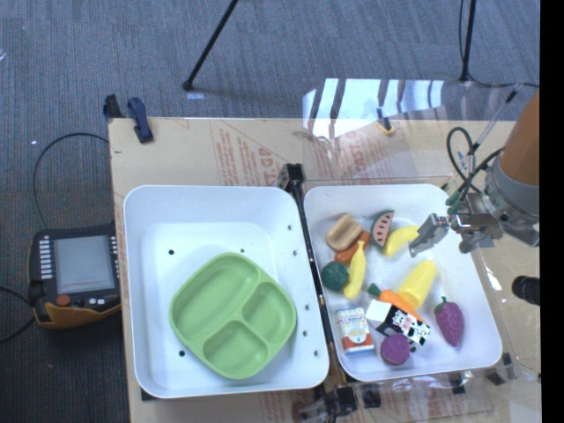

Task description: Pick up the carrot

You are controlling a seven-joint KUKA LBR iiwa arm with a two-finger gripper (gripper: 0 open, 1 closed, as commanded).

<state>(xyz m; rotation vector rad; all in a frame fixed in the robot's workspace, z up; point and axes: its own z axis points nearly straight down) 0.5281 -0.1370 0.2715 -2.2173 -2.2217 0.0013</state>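
Observation:
The carrot (394,300) is a small orange piece with a green top. It lies in the right bin (476,280), squeezed between a yellow bottle (419,282) and a cow-patterned carton (404,322) that partly covers it. My gripper (428,236) hangs over the bin's upper right part, just right of a yellow banana (399,240). It sits up and to the right of the carrot, apart from it. Its fingers look open and hold nothing.
The right bin also holds a bread roll (344,232), a watermelon slice (382,226), broccoli (334,276), a juice box (354,330) and two purple fruits (449,322). A green divided plate (233,315) lies in the left bin (150,236).

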